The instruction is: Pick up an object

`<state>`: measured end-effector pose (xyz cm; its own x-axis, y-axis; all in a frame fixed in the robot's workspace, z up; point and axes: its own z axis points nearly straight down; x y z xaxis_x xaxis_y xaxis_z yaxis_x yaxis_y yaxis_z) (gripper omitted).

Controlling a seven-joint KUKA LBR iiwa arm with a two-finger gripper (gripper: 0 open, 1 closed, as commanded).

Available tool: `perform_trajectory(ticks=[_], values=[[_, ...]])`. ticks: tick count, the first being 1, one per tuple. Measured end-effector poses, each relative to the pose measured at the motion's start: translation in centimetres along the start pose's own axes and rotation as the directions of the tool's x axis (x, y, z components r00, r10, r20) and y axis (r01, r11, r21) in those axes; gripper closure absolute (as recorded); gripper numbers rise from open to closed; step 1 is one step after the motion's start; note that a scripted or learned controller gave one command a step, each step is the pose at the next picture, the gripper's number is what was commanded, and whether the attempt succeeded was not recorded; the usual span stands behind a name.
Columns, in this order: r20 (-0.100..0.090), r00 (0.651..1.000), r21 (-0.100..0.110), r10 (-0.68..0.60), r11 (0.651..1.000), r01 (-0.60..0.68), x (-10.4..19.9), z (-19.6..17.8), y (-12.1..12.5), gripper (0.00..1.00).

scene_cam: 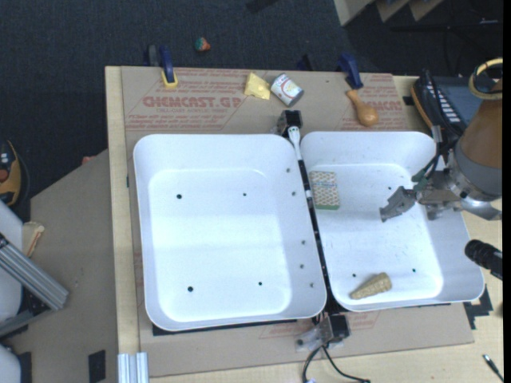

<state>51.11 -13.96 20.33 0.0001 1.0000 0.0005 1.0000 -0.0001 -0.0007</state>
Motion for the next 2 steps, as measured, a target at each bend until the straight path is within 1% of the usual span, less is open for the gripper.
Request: perform_trajectory(ticks=[1,2], values=[[0.001,1.000,-0.004,0.000,1.000,0.000,0.0,-1.1,0.1,1.00],[0.007,1.000,-0.023,-0.003,1.000,0.003,-0.1,-19.0,2.9,1.00]])
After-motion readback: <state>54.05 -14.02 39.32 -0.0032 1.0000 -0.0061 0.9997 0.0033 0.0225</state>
